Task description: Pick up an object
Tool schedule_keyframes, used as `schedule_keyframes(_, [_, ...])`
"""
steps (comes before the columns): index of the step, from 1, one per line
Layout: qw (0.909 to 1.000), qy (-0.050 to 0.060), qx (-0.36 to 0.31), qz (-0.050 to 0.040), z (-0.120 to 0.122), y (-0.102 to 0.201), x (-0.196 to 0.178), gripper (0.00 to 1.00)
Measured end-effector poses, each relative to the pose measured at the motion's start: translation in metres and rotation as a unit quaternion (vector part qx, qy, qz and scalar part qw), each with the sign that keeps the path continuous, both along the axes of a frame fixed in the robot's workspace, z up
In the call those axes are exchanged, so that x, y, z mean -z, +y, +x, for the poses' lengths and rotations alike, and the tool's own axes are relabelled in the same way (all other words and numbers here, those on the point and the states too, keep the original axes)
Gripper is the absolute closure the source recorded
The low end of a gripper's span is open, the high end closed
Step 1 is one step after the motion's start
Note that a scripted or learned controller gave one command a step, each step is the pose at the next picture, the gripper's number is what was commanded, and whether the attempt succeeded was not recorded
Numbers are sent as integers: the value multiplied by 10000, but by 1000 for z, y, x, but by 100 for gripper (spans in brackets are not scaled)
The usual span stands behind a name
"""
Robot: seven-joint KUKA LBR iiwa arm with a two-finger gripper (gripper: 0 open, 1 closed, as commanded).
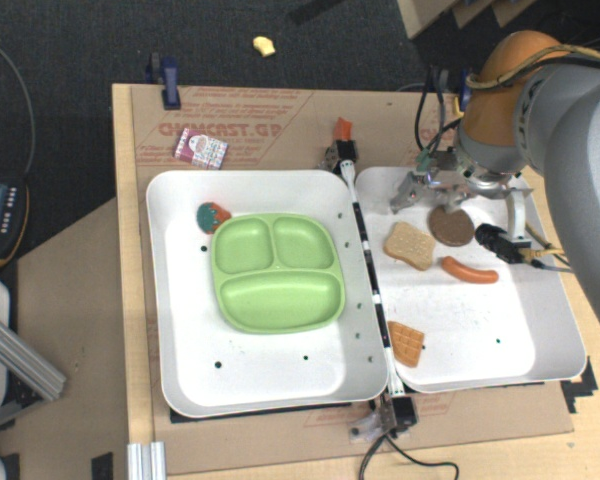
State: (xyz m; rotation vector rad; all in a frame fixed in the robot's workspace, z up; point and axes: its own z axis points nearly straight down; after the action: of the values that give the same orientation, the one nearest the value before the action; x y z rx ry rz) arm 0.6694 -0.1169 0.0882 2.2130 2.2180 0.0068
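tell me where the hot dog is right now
In the camera view the hot dog lies in the right bin, just right of the bread slice and below the brown disc.

Arm (570, 108): bulky, smooth rounded grey casing. Orange band (505, 93) above wrist, glossy, dome-shaped. Below band, grey ring, then metal flange. Gripper (450, 200): silvery metal parts, small, angular. Thin dark cables along wrist; black connector block with wires on one side.
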Motion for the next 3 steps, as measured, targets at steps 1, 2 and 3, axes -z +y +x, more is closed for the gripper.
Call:
schedule_keyframes(1, [10000, 0, 11, 0, -31, 0, -1, 0])
schedule_keyframes(2, [10000, -5, 43, -5, -133, -41, -2, 0])
schedule_keyframes(3, [10000, -60, 24, -38, -127, -41, -14, 100])
